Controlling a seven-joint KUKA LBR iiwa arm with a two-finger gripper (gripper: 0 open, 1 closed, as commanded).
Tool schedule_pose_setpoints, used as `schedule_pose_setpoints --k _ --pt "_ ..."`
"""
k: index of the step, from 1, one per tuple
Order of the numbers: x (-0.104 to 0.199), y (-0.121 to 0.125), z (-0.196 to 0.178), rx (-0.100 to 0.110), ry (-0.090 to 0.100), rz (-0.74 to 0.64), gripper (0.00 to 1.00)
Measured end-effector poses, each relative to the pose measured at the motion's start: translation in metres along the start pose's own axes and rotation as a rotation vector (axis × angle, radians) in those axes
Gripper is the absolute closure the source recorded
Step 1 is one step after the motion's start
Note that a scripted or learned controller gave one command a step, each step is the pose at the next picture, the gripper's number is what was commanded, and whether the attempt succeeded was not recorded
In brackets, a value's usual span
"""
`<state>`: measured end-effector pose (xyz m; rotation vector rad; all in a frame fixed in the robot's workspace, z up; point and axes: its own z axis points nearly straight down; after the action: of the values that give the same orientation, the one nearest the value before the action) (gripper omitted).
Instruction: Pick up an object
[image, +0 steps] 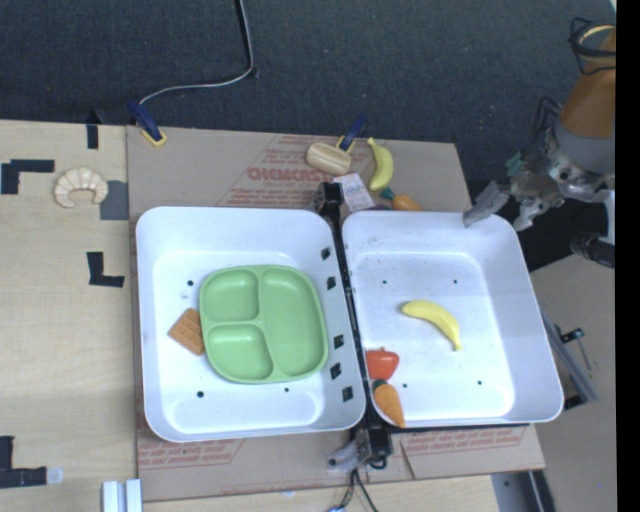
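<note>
A yellow banana (432, 322) lies near the middle of the right bin (500, 395). At that bin's front left edge sit a red toy vegetable (382, 362) and an orange carrot (389, 404). My gripper (503, 211) hangs over the right bin's back right corner, well behind and to the right of the banana. Its fingers (482, 207) look spread, open, with nothing between them. The left bin (165, 260) holds a green divided plate (265, 322) with a tan cracker-like piece (187, 331) tucked against its left side.
Behind the bins, on the cardboard, lie a bread roll (328, 156), a second banana (380, 165), a small packet (352, 190) and an orange piece (404, 203). A croissant (80, 186) rests far left on the bench. Blue clamps (148, 124) hold the cardboard's back edge.
</note>
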<state>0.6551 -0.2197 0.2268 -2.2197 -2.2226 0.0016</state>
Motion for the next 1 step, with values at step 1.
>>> schedule_pose_setpoints --k 1 --pt "0.0186 0.0127 0.0591 0.002 0.0 0.0 0.0"
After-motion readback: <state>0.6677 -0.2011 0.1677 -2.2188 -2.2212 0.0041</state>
